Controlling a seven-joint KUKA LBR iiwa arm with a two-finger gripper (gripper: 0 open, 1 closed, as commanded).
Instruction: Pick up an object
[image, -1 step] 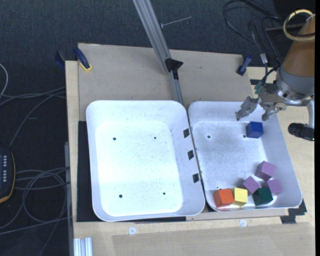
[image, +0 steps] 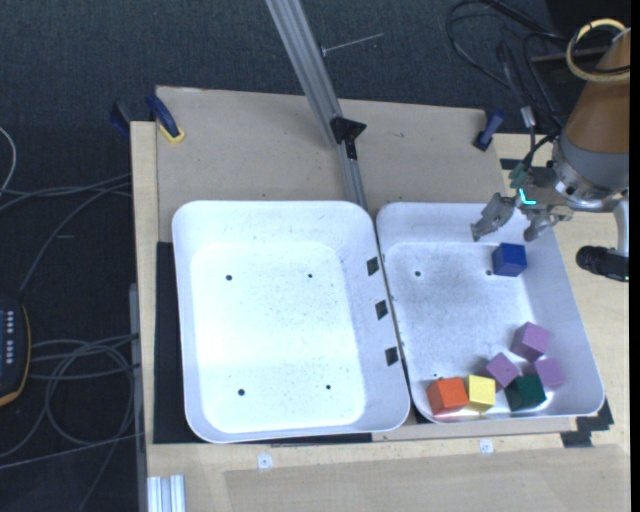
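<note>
- Orange block (image: 448, 393), yellow block (image: 482, 390), green block (image: 524, 393) and three purple blocks (image: 531, 340) cluster in the right bin's (image: 440, 300) near corner.
- Blue block (image: 509, 259) sits alone farther back.
- Gripper (image: 514, 223) hovers just above it, jaws apart, holding nothing.

The arm (image: 598, 120) has an orange-brown rounded section over a pale grey wrist ring. Below the ring sits a small dark block with a turquoise light. The claw (image: 512, 218) has two grey metal fingers (image: 490, 218). A thin dark cable loops beside the wrist.
</note>
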